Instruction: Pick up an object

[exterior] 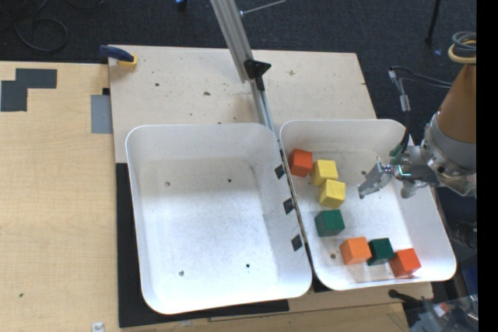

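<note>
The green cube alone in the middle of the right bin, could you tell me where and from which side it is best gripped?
Grip the green cube from straight above, across its left and right faces. Those sides look free, whereas a yellow cube sits close against its far side. The flat parallel faces suit two fingers. The gripper hovers just to the right, so I'd judge it a short reach.

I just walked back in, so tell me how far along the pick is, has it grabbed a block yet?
Not yet. The gripper is over the right bin, with nothing visibly held. All seven blocks sit on the bin floor, the nearest being the yellow block. Choosing one, descending, gripping and lifting are all left.
</note>
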`<state>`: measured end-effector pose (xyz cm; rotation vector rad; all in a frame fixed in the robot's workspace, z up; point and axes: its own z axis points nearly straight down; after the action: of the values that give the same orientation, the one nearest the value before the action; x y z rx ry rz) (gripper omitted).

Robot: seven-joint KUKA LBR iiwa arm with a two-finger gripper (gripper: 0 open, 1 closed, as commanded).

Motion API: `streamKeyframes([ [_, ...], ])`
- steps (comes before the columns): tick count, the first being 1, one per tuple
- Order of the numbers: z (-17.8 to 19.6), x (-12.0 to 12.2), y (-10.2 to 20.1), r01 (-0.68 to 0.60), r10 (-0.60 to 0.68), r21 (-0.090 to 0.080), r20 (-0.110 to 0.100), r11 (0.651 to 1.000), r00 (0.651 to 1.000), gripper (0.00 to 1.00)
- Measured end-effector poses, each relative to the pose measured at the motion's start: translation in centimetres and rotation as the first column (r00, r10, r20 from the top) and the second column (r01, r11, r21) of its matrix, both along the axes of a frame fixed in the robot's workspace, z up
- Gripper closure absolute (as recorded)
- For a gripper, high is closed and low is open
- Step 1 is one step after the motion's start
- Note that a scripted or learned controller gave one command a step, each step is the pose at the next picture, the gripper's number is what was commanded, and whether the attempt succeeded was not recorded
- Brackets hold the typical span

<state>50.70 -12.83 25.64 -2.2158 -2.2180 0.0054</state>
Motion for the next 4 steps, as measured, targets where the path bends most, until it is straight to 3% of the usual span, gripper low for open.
streamKeyframes([
  [1,0.2,0.0,-0.1,0.004,-0.004,-0.001,0.004,1.0,1.0,0.0],
  [3,-12.1,-0.8,1.0,0.002,-0.002,0.001,-0.004,1.0,1.0,0.0],
  [4,-13.6,-0.1,0.9,0.0,0.0,-0.003,0.021,1.0,1.0,0.0],
])
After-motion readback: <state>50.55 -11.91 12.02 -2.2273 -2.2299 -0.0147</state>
